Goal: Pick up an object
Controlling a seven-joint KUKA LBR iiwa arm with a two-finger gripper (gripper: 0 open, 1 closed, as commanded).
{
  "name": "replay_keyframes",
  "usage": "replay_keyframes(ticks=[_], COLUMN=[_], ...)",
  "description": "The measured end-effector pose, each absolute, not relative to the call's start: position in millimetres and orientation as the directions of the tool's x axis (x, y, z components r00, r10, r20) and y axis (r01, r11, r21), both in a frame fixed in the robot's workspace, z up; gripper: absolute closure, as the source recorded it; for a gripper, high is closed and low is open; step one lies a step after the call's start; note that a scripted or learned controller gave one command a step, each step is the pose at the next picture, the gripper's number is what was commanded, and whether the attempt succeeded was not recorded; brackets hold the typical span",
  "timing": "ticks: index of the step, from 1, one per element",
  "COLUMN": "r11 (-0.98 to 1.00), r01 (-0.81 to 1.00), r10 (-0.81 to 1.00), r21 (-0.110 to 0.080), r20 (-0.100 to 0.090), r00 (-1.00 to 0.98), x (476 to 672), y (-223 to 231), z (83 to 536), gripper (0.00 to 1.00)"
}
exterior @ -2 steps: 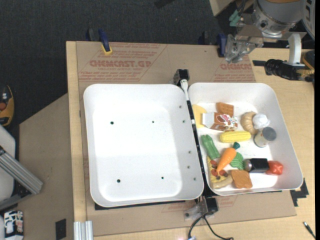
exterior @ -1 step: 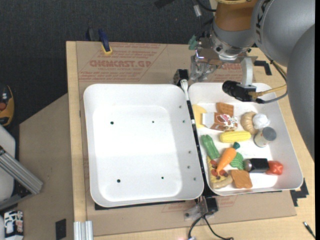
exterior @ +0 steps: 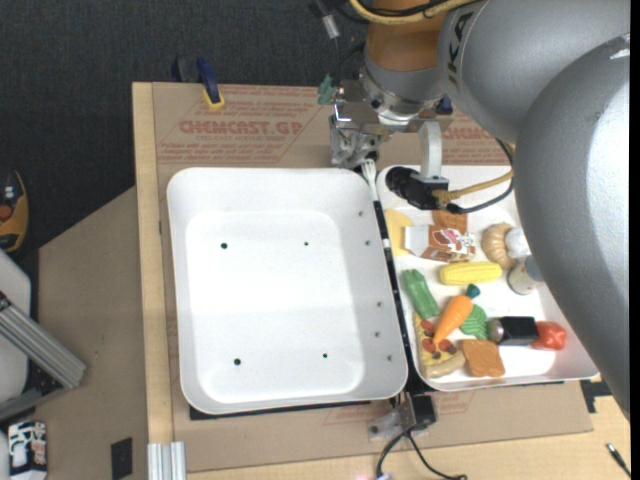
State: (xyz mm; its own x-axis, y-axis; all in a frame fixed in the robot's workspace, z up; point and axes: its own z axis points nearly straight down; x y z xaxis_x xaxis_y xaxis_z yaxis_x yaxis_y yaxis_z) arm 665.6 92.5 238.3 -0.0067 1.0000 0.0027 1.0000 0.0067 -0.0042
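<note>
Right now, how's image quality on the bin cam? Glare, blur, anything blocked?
Camera view: even lighting, and the left bin is bright white but not blown out, its four dots staying crisp; toy food in the right bin is sharp enough to tell the carrot from the corn; the arm looms soft and large, covering that bin's right side.

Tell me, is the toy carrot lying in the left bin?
No, the carrot lies in the right bin among other toy foods.

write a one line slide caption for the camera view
KUKA arm's gripper at the far edge between the left bin and a right bin of toy food.
</note>
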Motion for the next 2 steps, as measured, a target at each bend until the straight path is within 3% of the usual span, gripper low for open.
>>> replay_keyframes(ticks=[1,2], r11=[-0.001,0.006], r01=[1.0,1.0], r10=[1.0,1.0], r21=[-0.001,0.004], r20=[0.0,0.003], r00=[0.001,-0.007], x=[648.6,666.8], y=[68,134], z=[268,268], gripper=[1.0,1.0])
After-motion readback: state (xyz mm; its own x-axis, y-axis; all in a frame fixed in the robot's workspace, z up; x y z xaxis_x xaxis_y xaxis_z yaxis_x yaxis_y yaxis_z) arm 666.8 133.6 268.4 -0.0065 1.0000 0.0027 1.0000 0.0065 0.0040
